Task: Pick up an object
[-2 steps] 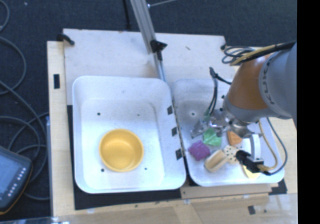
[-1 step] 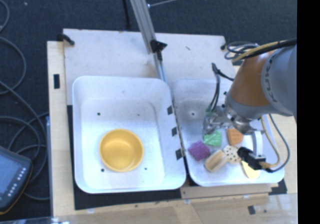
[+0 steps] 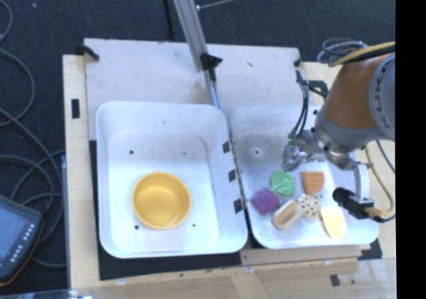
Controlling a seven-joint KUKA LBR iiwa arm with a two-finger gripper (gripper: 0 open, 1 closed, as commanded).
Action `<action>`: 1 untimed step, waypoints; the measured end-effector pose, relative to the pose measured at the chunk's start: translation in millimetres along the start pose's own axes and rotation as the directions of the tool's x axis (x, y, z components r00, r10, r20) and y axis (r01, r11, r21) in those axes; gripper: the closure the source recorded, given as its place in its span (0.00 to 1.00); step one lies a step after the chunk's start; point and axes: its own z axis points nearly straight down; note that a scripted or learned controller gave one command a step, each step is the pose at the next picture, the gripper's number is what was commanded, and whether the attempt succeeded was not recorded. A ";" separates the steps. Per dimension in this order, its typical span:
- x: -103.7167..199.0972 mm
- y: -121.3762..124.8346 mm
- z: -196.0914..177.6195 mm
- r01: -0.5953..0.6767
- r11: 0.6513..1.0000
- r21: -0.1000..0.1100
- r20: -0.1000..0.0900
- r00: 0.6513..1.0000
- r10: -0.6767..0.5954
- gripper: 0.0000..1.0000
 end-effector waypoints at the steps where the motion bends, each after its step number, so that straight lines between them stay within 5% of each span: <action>1: -1.1 1.8 -19.2 0.005 1.000 0.003 -0.001 1.000 -0.005 1.00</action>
